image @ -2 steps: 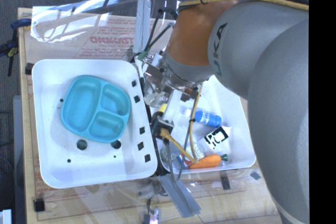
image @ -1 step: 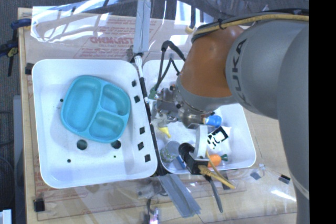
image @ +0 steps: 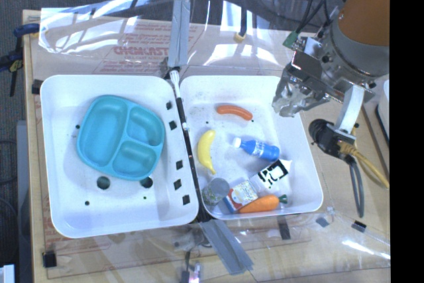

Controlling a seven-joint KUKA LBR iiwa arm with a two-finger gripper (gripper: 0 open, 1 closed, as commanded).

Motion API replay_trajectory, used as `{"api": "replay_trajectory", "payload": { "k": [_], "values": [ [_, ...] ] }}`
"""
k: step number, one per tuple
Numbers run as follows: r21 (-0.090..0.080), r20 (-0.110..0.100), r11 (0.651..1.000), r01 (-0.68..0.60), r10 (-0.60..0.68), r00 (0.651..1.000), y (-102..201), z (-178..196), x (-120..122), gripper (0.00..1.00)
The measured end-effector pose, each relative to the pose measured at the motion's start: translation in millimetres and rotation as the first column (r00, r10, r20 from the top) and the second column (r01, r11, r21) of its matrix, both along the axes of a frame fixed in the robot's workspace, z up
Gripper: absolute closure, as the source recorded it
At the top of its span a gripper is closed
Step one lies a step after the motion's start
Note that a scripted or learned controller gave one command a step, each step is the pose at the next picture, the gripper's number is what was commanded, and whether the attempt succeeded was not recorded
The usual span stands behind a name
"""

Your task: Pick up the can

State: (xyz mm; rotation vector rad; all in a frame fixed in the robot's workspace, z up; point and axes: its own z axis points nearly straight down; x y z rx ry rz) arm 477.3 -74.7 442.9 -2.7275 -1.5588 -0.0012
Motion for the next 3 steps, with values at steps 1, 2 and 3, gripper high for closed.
{"api": "replay_trajectory", "payload": {
  "k": [1,2,3],
  "values": [
    [0.001,-0.006,0.935,-0.355,0.355,0.935,1.7,-152.1,-1.0,1.00],
    [0.000,-0.003,0.946,-0.324,0.324,0.946,65.1,-169.5,-0.2,1.00],
    [0.000,-0.004,0.910,-0.415,0.415,0.910,140.2,-152.9,-1.0,1.00]
  ]
}}
